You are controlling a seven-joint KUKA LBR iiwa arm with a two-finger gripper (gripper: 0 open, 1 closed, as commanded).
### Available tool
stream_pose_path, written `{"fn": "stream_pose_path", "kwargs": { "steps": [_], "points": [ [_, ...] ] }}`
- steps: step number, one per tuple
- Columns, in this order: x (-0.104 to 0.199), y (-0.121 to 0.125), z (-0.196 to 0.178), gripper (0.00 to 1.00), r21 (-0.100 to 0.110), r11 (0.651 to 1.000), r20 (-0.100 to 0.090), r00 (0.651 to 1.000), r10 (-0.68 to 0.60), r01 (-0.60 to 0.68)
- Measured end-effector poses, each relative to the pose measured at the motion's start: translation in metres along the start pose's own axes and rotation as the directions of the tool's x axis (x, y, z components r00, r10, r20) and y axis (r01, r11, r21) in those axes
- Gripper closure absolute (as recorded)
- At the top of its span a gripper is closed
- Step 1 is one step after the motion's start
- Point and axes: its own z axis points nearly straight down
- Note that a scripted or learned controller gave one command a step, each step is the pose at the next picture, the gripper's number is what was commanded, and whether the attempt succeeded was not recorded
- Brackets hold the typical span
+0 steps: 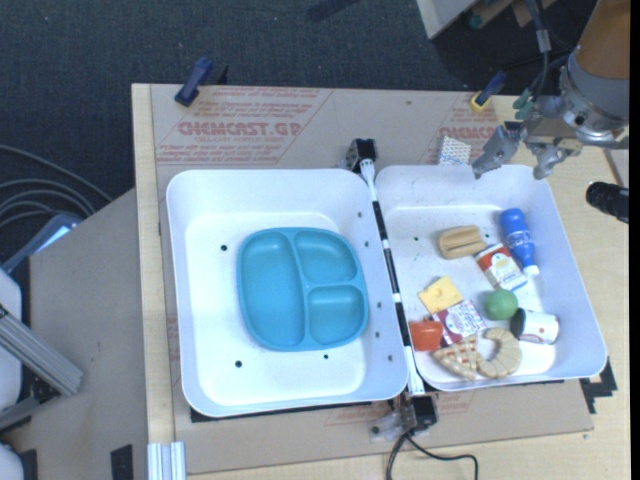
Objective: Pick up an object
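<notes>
You have two white bins on the counter (250, 128). The left bin (200, 268) holds one blue plate (300, 288) with three parts. The right bin (570, 298) holds about ten small toys, bunched toward 5 o'clock: a tan bread piece (459, 241), a blue bottle (517, 236), a green ball (501, 303), a yellow block (440, 295). Your claw (520, 160) hangs spread apart, holding nothing, over the bin's 12 o'clock edge, where the floor is bare.
</notes>
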Motion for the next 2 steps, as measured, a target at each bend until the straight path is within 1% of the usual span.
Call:
{"fn": "stream_pose_path", "kwargs": {
  "steps": [1, 2],
  "points": [
    [0.017, -0.013, 0.172, 0.00, 0.002, 1.000, 0.000, 1.000, 0.001, -0.001],
    [0.031, 0.013, 0.193, 0.00, -0.006, 1.000, 0.002, 1.000, 0.000, 0.000]
  ]
}}
